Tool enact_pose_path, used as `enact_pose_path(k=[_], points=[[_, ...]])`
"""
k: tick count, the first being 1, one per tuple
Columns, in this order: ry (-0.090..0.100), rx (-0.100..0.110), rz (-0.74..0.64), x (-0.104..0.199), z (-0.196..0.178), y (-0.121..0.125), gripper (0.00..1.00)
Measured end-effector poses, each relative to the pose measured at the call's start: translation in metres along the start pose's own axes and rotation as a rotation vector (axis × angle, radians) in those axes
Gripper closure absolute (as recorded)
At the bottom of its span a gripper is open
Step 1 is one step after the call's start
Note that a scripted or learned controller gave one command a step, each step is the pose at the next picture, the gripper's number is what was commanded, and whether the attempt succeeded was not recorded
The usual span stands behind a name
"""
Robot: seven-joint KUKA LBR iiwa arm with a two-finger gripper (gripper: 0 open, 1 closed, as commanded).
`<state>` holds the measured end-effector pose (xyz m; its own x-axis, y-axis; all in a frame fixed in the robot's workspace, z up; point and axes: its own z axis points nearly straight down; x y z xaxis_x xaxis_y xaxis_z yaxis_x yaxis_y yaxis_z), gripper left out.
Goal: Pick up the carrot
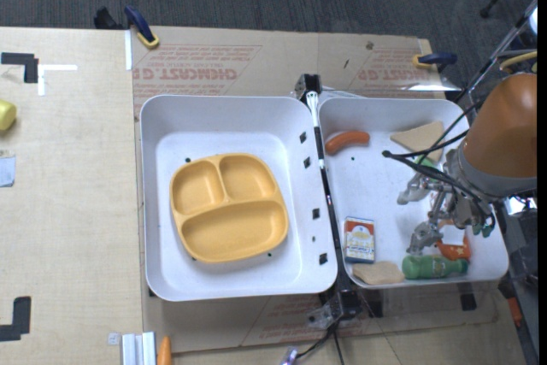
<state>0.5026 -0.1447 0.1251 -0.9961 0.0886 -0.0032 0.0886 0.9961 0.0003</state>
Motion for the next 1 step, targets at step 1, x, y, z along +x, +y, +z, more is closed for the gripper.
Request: enact_pose_path(k=[1], points=[[-0.005, 0.005, 0.06, -0.011, 0.0306, 0.0498, 0.0]])
